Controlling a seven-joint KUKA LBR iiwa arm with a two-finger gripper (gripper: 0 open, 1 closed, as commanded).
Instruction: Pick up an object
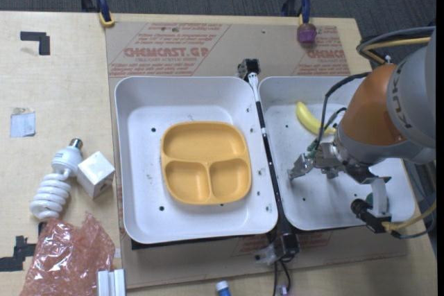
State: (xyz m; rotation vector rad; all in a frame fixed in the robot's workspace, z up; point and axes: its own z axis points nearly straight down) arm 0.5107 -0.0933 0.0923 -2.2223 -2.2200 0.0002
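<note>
A yellow banana (306, 116) lies at the back of the right white bin (309, 210), partly hidden by the arm's orange band. My gripper (300, 167) hangs low over the right bin's floor, a little in front of and to the left of the banana, with a gap between them. Nothing shows in it. A yellow three-compartment plate (206, 161) rests in the middle of the left white bin (139, 177).
The arm's grey and orange body (378, 114) covers the right side of the right bin. Outside the bins on the left are a spiral light bulb (54, 184), a white cube (96, 173) and a crumpled plastic bag (66, 256). A purple object (306, 32) sits behind the bins.
</note>
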